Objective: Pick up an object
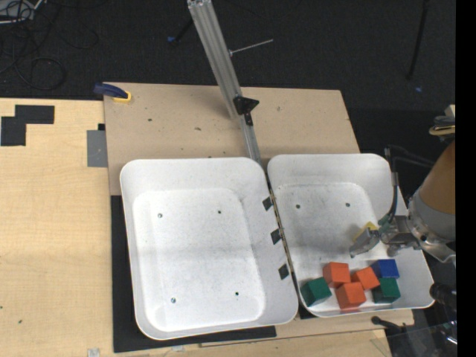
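While hovering low over the right bin (327,171): gripper (370,238), finger state impossible to tell.
Clustered at near right corner: orange blocks (349,282), green blocks (317,291), blue block (387,268), just beside gripper.

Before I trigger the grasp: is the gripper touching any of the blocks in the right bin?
Apart. In the camera view the gripper sits above the block cluster, with bare white bin floor between it and the nearest orange block.

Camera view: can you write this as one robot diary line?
gripper: over right bin, holding nothing seen | blocks: orange, green, blue, clustered in near corner | left bin: beside it
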### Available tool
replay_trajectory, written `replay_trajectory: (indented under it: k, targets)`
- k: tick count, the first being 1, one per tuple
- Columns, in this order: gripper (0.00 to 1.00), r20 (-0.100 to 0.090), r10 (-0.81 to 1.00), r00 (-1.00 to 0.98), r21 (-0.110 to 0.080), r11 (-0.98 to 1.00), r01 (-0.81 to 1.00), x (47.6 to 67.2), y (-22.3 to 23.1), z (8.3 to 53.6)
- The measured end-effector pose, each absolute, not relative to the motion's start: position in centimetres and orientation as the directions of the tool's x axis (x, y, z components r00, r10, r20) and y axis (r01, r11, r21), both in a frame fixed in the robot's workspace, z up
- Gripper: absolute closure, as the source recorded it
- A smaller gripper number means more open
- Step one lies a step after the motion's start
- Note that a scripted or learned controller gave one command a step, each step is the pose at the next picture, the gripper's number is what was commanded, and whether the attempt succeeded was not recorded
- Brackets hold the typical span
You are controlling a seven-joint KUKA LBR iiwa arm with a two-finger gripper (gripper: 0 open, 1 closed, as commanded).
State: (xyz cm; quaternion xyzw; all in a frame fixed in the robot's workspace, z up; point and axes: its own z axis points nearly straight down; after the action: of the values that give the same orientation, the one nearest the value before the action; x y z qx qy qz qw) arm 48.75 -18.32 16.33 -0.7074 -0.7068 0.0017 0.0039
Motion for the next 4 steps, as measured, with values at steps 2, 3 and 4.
replay_trajectory:
  k: [2, 3, 4]
  targets:
    - [0.0, 0.001, 1.0, 0.005, -0.001, -0.005, 1.0, 49.4, -17.5, 9.2]
    - [1.0, 0.003, 1.0, 0.01, -0.002, -0.01, 1.0, 49.3, -17.6, 10.2]
    - [1.0, -0.001, 1.0, -0.001, 0.002, 0.001, 1.0, 50.2, -18.2, 15.1]
